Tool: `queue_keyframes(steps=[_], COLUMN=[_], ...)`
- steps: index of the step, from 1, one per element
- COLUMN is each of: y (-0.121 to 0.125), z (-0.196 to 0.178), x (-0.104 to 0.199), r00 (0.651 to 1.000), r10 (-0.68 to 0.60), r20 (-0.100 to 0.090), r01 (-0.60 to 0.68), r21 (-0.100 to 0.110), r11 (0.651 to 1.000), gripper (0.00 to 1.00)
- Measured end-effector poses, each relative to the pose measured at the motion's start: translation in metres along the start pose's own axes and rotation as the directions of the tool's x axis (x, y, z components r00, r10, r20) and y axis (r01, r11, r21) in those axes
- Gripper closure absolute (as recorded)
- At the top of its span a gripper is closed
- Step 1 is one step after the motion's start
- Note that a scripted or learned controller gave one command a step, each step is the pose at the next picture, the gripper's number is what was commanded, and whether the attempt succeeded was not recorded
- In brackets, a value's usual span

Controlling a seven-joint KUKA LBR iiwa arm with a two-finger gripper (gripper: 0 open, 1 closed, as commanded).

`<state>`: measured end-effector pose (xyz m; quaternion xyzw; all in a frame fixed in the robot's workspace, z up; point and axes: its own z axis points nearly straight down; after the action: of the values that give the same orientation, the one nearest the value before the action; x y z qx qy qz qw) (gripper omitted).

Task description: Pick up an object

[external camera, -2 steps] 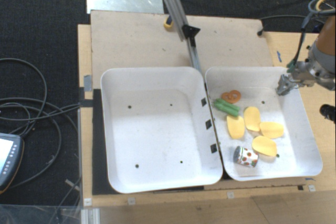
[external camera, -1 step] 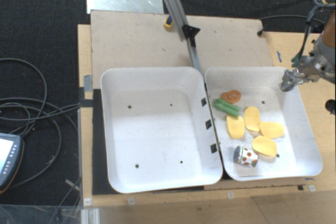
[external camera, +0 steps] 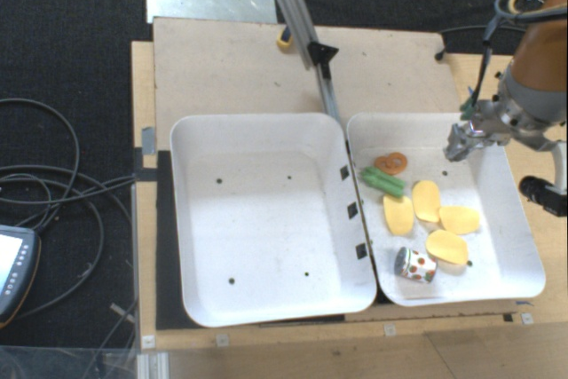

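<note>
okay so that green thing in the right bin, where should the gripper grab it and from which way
Grip the green piece at its middle, across its narrow width, coming straight down from above. It lies flat and long, slanting across the right bin floor. The orange piece and a yellow slice sit close, so I'd avoid the ends.

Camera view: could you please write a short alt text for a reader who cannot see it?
A grey robot arm's pincer hovers over the right bin, which holds four yellow pieces, a green piece, an orange-brown disc and a small patterned can. The left bin sits beside it.
</note>
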<state>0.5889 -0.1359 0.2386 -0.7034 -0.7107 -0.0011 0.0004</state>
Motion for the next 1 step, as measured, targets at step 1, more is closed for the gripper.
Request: queue_keyframes(steps=[1], y=[-0.0101], z=[0.0032], x=[0.0631], r00=[1.000], r10=[-0.001], r20=[-0.001], r01=[0.001], r21=[-0.001], r11=[1.000], gripper=[1.00])
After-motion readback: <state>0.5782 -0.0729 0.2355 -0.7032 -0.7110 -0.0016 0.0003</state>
